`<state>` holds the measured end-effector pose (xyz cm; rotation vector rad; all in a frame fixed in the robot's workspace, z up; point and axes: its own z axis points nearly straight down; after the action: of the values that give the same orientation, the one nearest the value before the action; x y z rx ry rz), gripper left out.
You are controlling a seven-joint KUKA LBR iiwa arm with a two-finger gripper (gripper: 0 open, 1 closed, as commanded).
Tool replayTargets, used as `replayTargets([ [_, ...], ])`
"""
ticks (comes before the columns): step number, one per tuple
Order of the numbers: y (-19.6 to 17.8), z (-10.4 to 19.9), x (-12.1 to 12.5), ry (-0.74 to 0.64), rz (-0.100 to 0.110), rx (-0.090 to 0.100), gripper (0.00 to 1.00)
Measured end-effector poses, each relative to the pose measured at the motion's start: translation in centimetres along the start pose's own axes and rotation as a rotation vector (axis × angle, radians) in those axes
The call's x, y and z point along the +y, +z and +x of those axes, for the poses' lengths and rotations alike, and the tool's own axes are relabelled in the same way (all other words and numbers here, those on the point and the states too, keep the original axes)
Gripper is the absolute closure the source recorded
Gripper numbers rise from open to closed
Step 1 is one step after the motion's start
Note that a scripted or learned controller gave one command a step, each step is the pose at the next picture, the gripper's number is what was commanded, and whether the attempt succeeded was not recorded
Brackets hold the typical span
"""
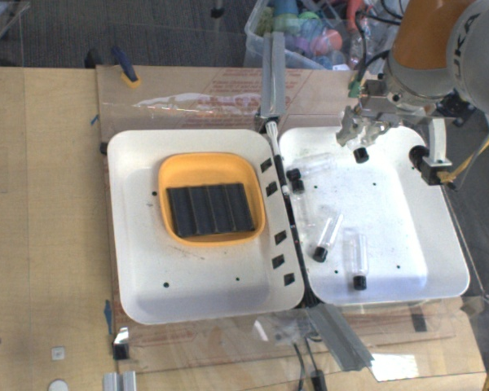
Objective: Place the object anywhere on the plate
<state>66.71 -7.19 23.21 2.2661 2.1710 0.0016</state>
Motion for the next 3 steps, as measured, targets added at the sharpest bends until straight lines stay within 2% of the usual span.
replayTargets([
  [1, -2.9, 0.9, 0.0, -0.246, -0.001, 0.000, 1.00],
  [2, -0.8, -0.2, 0.0, -0.443, 0.004, 0.003, 1.00],
  [3, -2.4, 1.2, 0.0, -0.717, -0.003, 0.001, 1.00],
])
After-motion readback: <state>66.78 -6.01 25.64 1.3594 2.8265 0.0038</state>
